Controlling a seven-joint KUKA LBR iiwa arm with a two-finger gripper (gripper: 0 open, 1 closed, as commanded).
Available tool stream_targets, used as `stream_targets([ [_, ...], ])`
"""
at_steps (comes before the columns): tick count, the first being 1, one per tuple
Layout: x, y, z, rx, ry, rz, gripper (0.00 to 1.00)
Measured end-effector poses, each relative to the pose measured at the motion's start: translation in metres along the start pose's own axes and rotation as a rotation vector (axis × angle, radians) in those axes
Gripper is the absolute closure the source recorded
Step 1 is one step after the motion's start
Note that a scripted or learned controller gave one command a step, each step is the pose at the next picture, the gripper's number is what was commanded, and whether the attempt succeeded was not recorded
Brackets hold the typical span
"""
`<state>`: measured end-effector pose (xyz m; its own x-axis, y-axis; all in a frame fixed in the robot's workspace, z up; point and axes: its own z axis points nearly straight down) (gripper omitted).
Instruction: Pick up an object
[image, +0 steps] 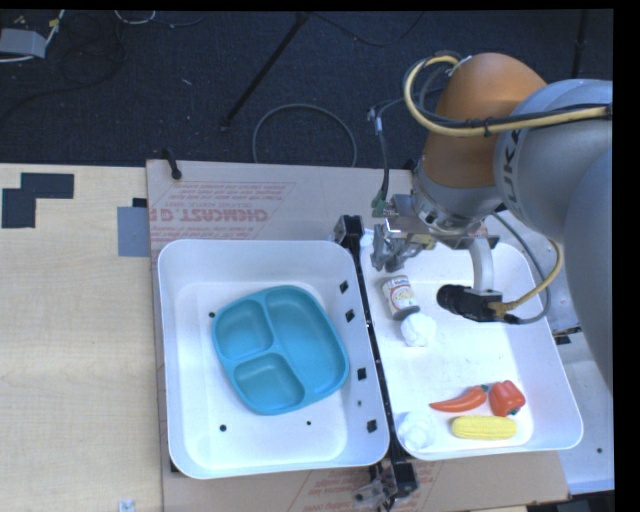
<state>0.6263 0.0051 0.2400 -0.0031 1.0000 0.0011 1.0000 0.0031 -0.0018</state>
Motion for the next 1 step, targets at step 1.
stream_targets([
  [1, 0.0438, 0.0045, -0.0015, 0.0, 0.0, 0.0, 1.0],
])
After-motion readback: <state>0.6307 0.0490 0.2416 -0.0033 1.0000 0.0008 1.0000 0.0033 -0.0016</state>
